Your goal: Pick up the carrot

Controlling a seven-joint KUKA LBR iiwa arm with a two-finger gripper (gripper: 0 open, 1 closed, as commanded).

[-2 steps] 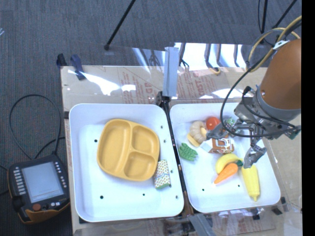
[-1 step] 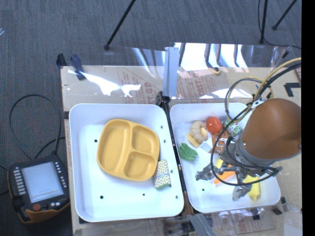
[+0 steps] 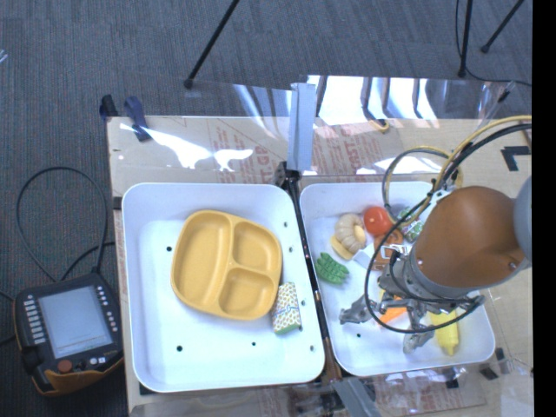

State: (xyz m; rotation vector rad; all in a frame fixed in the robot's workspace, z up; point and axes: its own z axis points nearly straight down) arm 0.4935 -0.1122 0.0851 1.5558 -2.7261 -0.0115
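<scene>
**Operator:** Where do the jaws stand, and what do they have?

**Observer:** Start at your 5 o'clock, nearest the camera. The gripper hangs low in the right bin, under the orange band of the arm. You see its two grey fingers spread apart, one toward 9 o'clock and one toward 4 o'clock. An orange piece, which looks like the carrot, lies in the gap between them, partly hidden by the wrist and cables. Whether either finger touches it, you cannot tell; the jaws are not pinched on it.

**Operator:** What lies around it?

**Observer:** Just at the gripper's 3 o'clock you have a yellow banana-like toy, touching or nearly touching the right finger. Farther up the bin, at 11 o'clock from the gripper, sits a green leafy toy, then a tan ridged piece and a red tomato-like ball side by side.

**Operator:** And the other bin?

**Observer:** At your 9 o'clock, the left bin holds a yellow divided plate, with a small patterned block against the plate's 4 o'clock edge.
</scene>
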